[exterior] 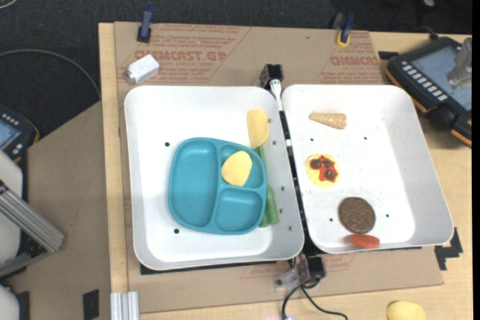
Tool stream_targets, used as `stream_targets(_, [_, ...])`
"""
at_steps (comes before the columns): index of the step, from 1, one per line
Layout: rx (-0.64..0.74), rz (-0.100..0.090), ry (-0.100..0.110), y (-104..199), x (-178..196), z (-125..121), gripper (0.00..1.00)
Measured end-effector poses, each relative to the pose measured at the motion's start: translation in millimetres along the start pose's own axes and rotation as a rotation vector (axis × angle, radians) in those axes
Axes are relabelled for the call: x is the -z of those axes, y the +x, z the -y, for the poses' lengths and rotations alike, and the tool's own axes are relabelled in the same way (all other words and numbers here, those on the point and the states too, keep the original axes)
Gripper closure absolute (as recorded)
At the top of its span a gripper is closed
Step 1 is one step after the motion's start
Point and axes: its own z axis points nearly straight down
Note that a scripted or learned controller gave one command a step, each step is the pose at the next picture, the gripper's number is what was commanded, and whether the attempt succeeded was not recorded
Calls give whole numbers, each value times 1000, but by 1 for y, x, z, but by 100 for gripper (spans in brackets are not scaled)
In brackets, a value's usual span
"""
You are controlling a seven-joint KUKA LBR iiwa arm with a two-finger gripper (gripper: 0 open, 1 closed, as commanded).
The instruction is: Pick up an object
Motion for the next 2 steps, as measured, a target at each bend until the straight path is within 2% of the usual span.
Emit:
stream_targets(1, [-2,-5,36,21,-143,2,100])
stream_targets(2, [-1,-1,2,20,-2,0,100])
